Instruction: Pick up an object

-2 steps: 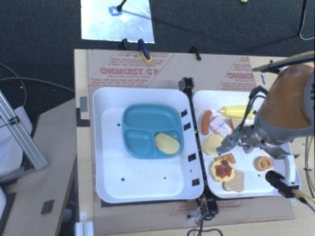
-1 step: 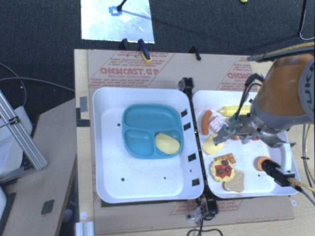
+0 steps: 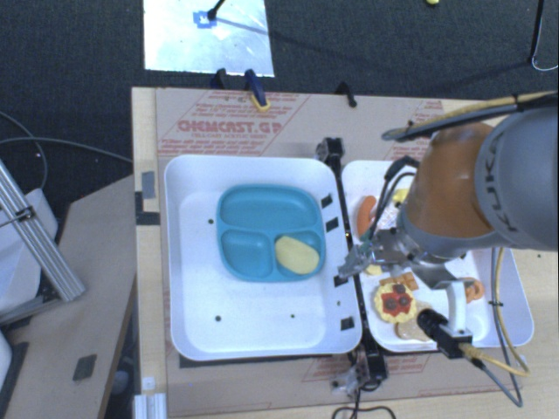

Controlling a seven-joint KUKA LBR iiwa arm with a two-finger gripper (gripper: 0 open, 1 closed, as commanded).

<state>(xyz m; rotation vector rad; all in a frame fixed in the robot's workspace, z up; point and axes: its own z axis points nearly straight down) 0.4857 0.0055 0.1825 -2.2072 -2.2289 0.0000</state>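
Observation:
My gripper hangs low over the left side of the right bin, mostly hidden under the grey and orange wrist. Just below it lies a round yellow toy with red spots, and a tan piece sits at that toy's lower edge. An orange-red sausage shape lies above the gripper near the bin's left wall. A small yellow piece peeks out by the wrist, and an orange bit lies to the right. I see nothing between the fingers.
The left bin holds a blue divided tray with a yellow lump in its lower right compartment. A black-clipped divider wall separates the bins. Cables trail at the right bin's lower right.

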